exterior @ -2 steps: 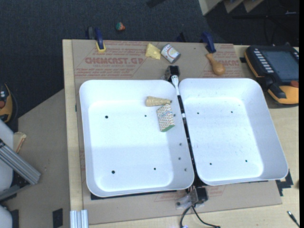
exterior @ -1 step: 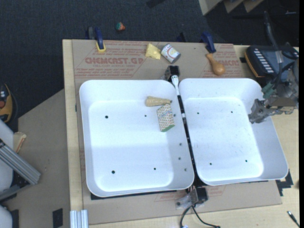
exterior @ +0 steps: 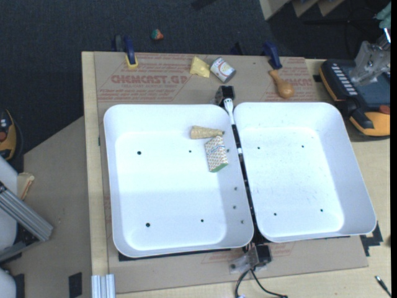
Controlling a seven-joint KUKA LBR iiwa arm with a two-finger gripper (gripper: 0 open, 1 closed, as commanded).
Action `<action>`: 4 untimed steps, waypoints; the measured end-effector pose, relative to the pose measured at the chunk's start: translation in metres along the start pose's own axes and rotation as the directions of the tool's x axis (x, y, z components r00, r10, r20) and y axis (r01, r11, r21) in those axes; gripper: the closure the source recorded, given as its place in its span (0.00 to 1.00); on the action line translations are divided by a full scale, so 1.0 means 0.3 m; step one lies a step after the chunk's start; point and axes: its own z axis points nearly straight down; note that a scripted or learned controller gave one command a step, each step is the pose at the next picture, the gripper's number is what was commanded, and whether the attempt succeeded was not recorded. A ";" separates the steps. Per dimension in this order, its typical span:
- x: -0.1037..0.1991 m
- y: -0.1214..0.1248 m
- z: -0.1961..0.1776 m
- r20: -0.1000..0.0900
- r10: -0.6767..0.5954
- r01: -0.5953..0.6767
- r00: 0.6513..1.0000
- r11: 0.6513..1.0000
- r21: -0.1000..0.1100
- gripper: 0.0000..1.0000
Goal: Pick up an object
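Note:
Two objects lie in the left bin [exterior: 124, 185] near its back right corner. One is a tan cone-shaped piece [exterior: 206, 132] on its side. Just in front of it, touching or nearly touching, lies a small patterned packet [exterior: 216, 153]. The right bin [exterior: 347, 166] adjoins it. My gripper [exterior: 372, 58] appears as a pale metallic shape at the upper right edge, well away from both bins and far from the objects.
On the board behind the bins lie a yellow scrap [exterior: 200, 67], a small white box [exterior: 223, 69], a wooden pear-shaped piece [exterior: 282, 84] and a black brush [exterior: 226, 98]. Blue clamps [exterior: 129, 49] hold the board. A black and orange handset [exterior: 356, 98] sits at the right.

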 end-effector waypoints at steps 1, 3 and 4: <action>-0.393 -0.138 0.010 0.003 0.018 -0.018 1.000 1.000 0.019 1.00; -0.106 -0.151 0.539 -0.005 -0.001 0.002 1.000 1.000 0.026 1.00; 0.071 -0.108 0.898 -0.005 -0.001 0.001 1.000 0.999 0.033 1.00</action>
